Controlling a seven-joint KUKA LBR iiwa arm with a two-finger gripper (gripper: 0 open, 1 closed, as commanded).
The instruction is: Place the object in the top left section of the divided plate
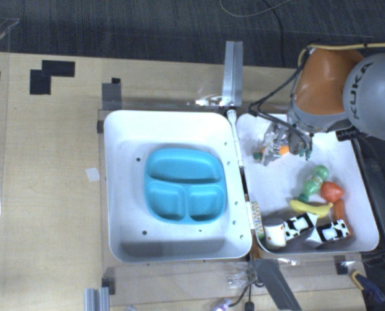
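Logging this from the remote desk. The biggest thing in shot was the grey arm, reaching in from the right over the right bin. The left bin held just the blue divided plate, lying flat near the middle. I saw one wide section along the far side and two smaller ones nearer the camera, so I wasn't sure which counted as "top left".

The right bin had a heap of toys in its near corner: a couple of black-and-white cow-patterned pieces, a yellow banana and something red beside something green.

The gripper hung over the far part of that bin, and right at its tip was a small orange-and-green piece, well apart from the heap. I took that to be the object. I honestly couldn't tell if the claw was apart, together or clamped on it, because it was too small and blurry.

My guess was light, hard plastic, stiff and a bit slick. I'd pinch it across the fatter orange middle, not the green end.
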